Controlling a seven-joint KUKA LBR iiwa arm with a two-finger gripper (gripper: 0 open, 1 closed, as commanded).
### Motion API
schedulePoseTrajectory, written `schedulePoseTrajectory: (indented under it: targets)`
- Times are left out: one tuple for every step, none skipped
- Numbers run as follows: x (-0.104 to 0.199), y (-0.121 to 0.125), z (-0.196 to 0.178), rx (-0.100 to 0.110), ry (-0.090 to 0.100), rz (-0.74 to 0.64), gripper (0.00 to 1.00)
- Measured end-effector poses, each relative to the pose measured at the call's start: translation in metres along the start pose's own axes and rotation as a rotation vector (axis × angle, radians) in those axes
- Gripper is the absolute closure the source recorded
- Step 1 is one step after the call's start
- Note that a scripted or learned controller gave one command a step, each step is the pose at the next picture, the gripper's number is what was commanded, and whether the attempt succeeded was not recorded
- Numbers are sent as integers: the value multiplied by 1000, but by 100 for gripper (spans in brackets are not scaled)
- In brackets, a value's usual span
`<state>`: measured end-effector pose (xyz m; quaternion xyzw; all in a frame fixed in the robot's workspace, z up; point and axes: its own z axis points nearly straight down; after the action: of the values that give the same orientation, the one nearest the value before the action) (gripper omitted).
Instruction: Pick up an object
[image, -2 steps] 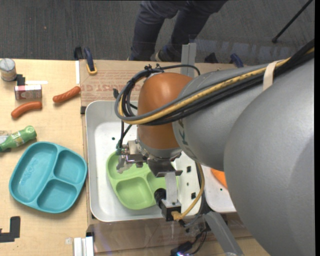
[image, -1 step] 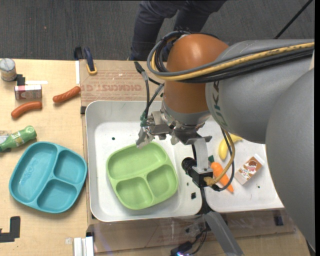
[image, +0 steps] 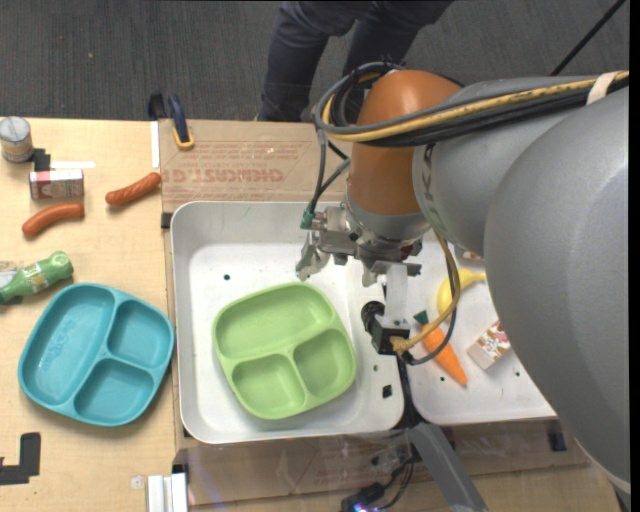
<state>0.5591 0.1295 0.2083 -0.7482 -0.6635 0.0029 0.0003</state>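
In the camera view the gripper (image: 335, 255) hangs over the left bin (image: 200, 300), just above the far rim of the green divided plate (image: 285, 350) lying on the bin floor; whether it is spread or pressed together I cannot tell. In the right bin (image: 500, 400) lie a carrot (image: 447, 360), a banana (image: 455, 292) and a small box (image: 490, 345), partly hidden by the arm. A teal tray (image: 95, 352) sits on the bench at left

Bright, even overhead light, soft shadows in the white bin (image: 200, 300) (arm (image: 560, 240) close, slightly blurred)
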Motion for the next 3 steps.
schedulePoseTrajectory:
  targets:
    - [65,-44,64,2,0,-46,0]
    - [62,-61,-83,-3,1,-100,0]
    - [81,-90,89,-4,4,121,0]
